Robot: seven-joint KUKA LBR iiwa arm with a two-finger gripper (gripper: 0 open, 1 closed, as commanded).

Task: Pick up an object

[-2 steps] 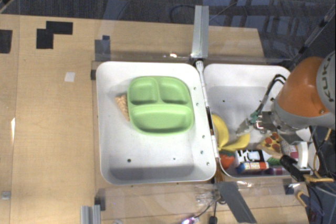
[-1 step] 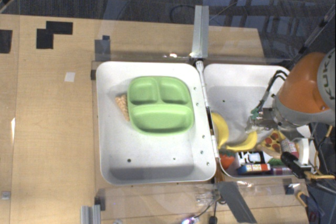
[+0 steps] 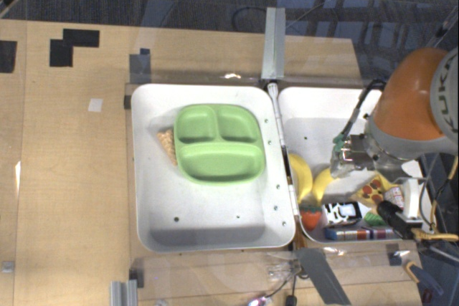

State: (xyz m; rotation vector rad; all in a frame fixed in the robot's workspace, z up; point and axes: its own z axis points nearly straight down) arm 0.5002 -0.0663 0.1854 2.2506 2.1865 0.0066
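Note:
The right bin (image 3: pixel 315 118) holds a heap of small items along its front: two yellow bananas (image 3: pixel 304 179), a red round fruit (image 3: pixel 310 218), a black-and-white packet (image 3: pixel 343 211), a marker (image 3: pixel 358 233) and a pizza-slice toy (image 3: pixel 373 191). My gripper (image 3: pixel 341 163) hangs low inside this bin, just above and right of the second banana (image 3: pixel 323 184). The orange-banded wrist (image 3: pixel 409 104) hides much of the bin's right side. I see nothing lifted off the bin floor.
The left bin (image 3: pixel 143 175) carries a green divided plate (image 3: pixel 217 142) with a tan grainy bar (image 3: pixel 167 145) tucked beside its left edge. A metal post (image 3: pixel 273 43) stands behind the divider between the bins. Cables trail near the arm at the front right.

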